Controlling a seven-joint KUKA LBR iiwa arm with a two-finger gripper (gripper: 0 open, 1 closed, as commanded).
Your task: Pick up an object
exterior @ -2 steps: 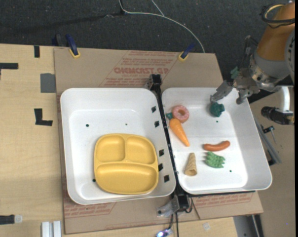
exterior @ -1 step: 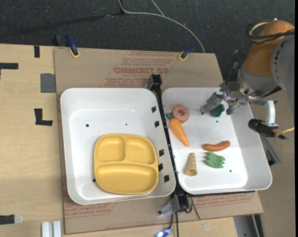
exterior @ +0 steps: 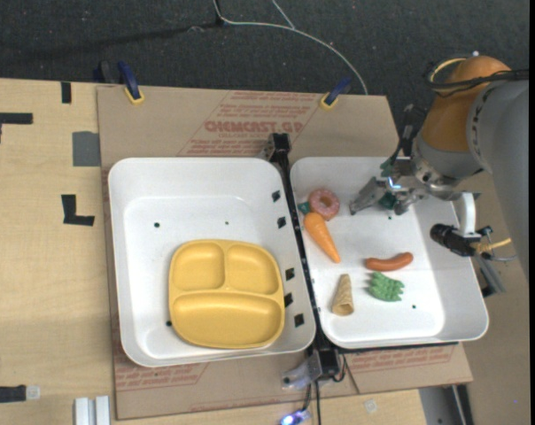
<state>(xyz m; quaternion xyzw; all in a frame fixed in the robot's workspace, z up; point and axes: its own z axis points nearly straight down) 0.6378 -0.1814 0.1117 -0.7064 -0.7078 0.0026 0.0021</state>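
gripper [exterior: 383,198]: above right bin [exterior: 445,321], fingers spread, holding nothing | nearest: donut [exterior: 323,204], carrot [exterior: 321,236] | sausage [exterior: 389,261] apart

The table [exterior: 37,264] is pale wood with black tape marks along its left side. A brown cardboard sheet [exterior: 250,122] with red lettering lies flat on it, held at its far edge by two blue and yellow clamps [exterior: 130,85]. On the cardboard sit two shallow white bins, touching side by side: the left bin [exterior: 139,189] and the right bin [exterior: 431,317].
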